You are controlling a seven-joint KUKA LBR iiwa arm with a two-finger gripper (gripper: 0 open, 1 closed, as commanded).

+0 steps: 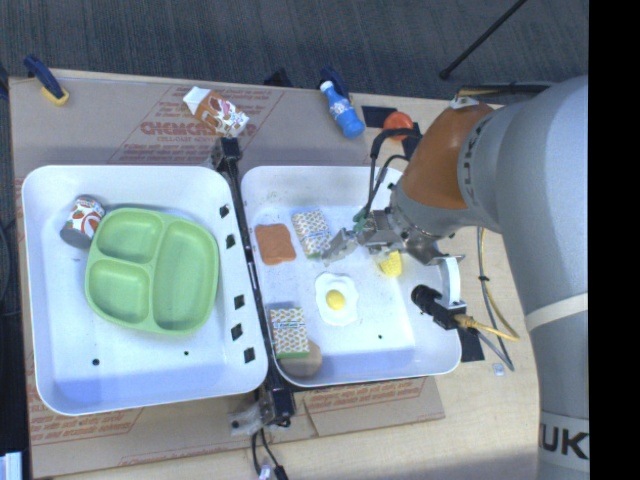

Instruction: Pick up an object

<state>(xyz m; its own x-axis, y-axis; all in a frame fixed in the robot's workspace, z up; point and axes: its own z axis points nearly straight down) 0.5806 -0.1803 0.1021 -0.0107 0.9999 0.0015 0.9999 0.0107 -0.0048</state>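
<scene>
The big grey arm [520, 168] is reaching in from the right of the frame and hanging low over the right bin [430, 363]. Its jaws are sitting near the middle of that bin, pointing left at the small patterned packet [311, 232]. The gripper [345, 243] is small and dark against the clutter, so I cannot tell if the jaws are spread or pinched, and I am not seeing anything held between them. My guess is that it is lining up on the packet, since that is the nearest thing.

The right bin is holding the loose toys so the arm can reach them: one brown toast slice [274, 243], one fried egg [337, 298], one small yellow piece [390, 264], two patterned packets counting the lower one [289, 330], and one brownish lump [305, 361] at the bottom edge.

The left bin [60, 388] is holding one green divided plate [152, 268] and one small can [82, 220] in its upper left corner.

Outside the bins, on the surface, one blue bottle [343, 110] and one snack wrapper [216, 111] are lying along the top.
</scene>
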